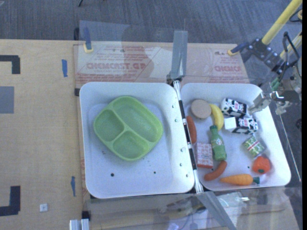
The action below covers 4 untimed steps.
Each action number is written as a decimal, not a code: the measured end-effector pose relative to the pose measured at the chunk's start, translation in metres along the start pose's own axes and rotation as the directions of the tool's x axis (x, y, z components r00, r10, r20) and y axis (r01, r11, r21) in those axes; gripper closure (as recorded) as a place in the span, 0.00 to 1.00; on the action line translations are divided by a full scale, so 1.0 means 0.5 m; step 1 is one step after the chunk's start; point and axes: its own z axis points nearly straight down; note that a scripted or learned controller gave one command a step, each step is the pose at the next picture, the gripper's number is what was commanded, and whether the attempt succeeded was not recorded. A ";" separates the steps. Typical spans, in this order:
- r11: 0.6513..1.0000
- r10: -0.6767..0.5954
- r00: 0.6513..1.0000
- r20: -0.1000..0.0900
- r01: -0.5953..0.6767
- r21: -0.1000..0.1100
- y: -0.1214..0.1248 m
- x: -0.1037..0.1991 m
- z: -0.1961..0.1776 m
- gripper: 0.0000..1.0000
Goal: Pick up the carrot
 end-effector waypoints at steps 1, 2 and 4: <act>1.000 0.000 1.000 0.000 0.000 0.000 0.000 0.000 0.000 0.00; 0.979 0.206 0.978 -0.011 -0.206 0.010 -0.084 -0.071 0.277 0.00; 0.846 -0.534 0.846 0.003 0.534 -0.010 -0.147 -0.078 0.355 0.00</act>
